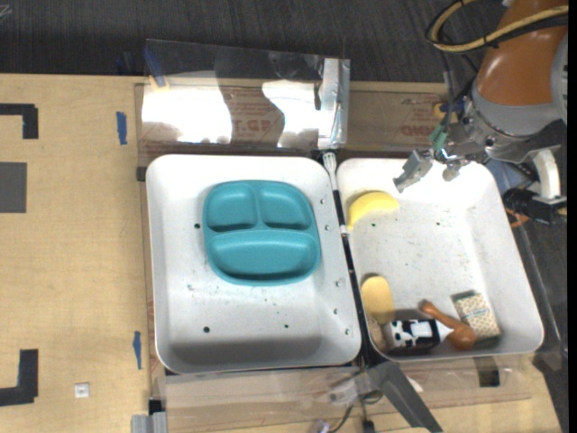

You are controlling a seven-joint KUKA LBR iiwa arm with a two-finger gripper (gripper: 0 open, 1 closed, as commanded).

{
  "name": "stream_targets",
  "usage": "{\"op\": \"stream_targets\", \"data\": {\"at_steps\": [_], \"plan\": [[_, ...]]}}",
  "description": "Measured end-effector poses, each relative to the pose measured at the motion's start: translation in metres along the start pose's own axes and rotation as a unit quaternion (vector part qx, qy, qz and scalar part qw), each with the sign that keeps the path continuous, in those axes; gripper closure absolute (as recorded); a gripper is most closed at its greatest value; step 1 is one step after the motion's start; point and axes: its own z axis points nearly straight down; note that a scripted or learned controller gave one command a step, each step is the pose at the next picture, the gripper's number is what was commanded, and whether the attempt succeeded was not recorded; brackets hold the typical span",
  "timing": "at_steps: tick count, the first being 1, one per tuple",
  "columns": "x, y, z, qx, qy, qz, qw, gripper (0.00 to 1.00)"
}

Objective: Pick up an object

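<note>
My gripper point(431, 170) hangs over the far edge of the right bin point(505, 242), fingers spread open with nothing between them. A yellow rounded object point(372, 207) lies just below and to the left of it, against the bin's far left wall. Along the near side of the same bin lie a yellow oval piece point(377, 296), a black and white item point(413, 334), a brown wooden piece point(446, 323) and a tan patterned block point(475, 314). All of them are well apart from the gripper.
The left bin point(171, 269) holds a teal divided plate point(261, 230). A clear plastic sheet with tape point(270, 102) stands behind the bins. The grey and orange arm point(523, 70) fills the upper right corner. The ridge between the bins point(343, 242) runs down the middle.
</note>
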Motion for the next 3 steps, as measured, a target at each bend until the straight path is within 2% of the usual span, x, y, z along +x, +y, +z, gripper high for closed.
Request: {"op": "stream_targets", "data": {"at_steps": [1,2,3], "plan": [[0.0,0.0,0.001,0.001,0.0,0.0,1.0,0.0],[-0.044,0.024,0.082,0.003,0.001,0.126,0.9921,0.0],[-0.01,0.045,0.155,0.001,0.001,0.194,0.981,0.0]]}}
